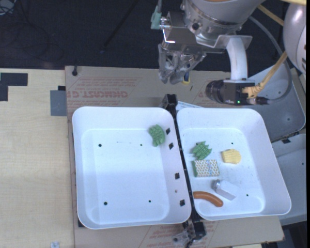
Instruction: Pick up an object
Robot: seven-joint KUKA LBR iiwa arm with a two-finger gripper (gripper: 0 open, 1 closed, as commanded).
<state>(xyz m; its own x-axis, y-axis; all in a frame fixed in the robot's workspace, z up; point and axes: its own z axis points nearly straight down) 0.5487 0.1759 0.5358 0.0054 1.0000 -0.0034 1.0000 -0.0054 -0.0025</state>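
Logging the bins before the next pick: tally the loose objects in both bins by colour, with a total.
Green: 2, one in the left bin, one in the right bin
Yellow: 1
Orange: 1, sausage-shaped
Grey: 1, small block
Patterned pale square: 1
Total: 6

A pale wood-grain counter (26, 164) runs across the left side, with dark rectangular patches (9, 84) set into it near its far edge and a grey one (57, 102) beside them. A brown cardboard sheet (119, 87) with reversed red lettering lies flat over the counter's middle, reaching from the far edge to the near one. Beyond the far edge the room drops into darkness, where thin black cables (20, 14) loop over a black floor. Light falls evenly from above, soft, with faint shadows.
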